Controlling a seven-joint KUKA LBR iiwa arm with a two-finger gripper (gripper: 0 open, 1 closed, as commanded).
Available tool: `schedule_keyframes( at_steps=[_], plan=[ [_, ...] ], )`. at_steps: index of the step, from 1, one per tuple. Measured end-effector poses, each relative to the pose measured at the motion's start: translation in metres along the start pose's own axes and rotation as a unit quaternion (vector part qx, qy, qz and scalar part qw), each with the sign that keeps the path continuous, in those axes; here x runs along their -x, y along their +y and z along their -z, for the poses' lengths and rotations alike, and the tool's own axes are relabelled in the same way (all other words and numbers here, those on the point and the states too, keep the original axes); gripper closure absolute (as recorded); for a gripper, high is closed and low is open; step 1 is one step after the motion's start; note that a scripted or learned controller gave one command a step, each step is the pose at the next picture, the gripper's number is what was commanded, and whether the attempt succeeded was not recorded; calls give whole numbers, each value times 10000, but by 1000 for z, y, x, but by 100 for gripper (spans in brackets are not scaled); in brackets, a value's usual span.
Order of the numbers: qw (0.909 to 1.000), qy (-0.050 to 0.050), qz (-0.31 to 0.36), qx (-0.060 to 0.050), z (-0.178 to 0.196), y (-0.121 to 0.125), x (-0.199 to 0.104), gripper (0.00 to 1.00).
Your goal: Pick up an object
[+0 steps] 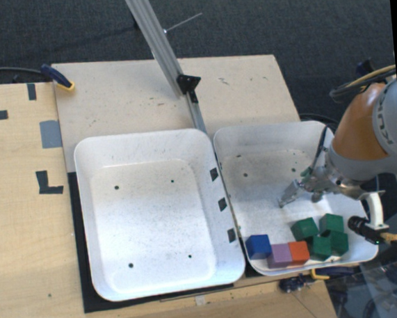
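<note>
My fingers (291, 196) hung low inside the right bin (267, 145), and I could not tell whether they were spread or closed. The objects lay huddled along that bin's near edge: a blue block (258, 245), a purple block (282, 254), an orange block (299, 251) and green blocks (322, 235) toward its near right corner.

Pretty even, bright overhead light, mild glare on the two shallow white plastic bins (91, 200), soft shadows, slightly grainy overall.
</note>
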State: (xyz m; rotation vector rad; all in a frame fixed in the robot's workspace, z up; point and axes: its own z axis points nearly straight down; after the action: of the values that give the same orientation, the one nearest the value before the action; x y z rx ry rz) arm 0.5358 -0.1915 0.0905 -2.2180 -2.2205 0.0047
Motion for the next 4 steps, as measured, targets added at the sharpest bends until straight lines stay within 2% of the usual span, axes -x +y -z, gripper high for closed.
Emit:
schedule_keyframes(
  at_steps=[1, 3, 4],
  plan=[
    [10000, 4, 3, 5, 11, 0, -1, 100],
    [10000, -5, 4, 40, 98, -1, -5, 100],
    [10000, -3, 3, 32, 125, 0, -5, 100]
  ],
)
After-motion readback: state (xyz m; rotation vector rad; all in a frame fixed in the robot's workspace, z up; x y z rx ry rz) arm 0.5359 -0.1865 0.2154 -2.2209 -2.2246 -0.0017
